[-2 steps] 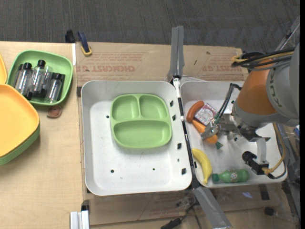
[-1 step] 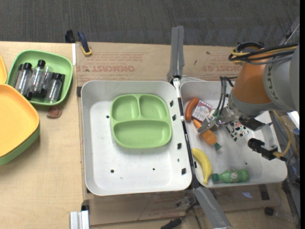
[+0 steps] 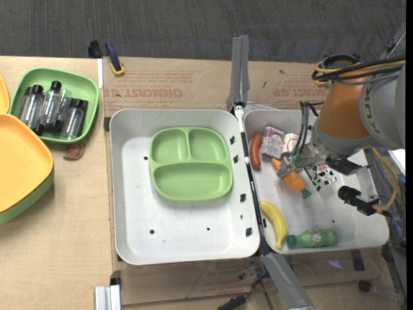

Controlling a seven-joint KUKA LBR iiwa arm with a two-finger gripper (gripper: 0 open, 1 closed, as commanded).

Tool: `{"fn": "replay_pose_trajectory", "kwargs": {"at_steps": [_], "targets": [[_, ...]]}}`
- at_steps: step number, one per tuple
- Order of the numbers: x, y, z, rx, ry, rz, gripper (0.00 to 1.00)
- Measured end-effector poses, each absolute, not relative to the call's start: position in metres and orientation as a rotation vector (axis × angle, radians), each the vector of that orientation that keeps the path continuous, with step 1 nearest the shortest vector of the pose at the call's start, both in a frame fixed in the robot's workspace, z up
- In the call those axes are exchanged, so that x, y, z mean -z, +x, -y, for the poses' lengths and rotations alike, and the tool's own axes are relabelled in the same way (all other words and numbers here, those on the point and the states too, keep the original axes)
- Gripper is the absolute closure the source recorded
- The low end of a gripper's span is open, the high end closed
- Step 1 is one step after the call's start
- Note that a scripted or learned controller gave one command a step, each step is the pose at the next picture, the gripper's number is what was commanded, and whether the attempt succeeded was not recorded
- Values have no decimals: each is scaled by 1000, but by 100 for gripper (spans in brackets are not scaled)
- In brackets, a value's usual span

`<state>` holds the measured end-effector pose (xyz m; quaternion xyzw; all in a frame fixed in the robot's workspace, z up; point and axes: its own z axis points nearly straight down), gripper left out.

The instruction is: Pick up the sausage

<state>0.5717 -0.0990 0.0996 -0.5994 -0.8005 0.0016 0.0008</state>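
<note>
— Reddish-orange sausage (image 3: 256,152): where is it seen?
— It is seen lying lengthwise against the left wall of the right bin (image 3: 381,228), apart from the arm.
— And the gripper (image 3: 292,166)?
— It is lowered over an orange object (image 3: 293,181) in the middle of that bin, beside a pink packet (image 3: 273,141). Whether anything is gripped cannot be told.
— What else is seen?
— A banana (image 3: 275,222) and a green bottle (image 3: 313,239) are found near the front wall. A green divided plate (image 3: 191,163) is set in the left bin (image 3: 129,237).
</note>
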Motion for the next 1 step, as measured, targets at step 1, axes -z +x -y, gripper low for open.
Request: {"fn": "replay_pose_trajectory", "kwargs": {"at_steps": [1], "targets": [[-201, 534, 40, -4, -2065, 2367, 100]]}}
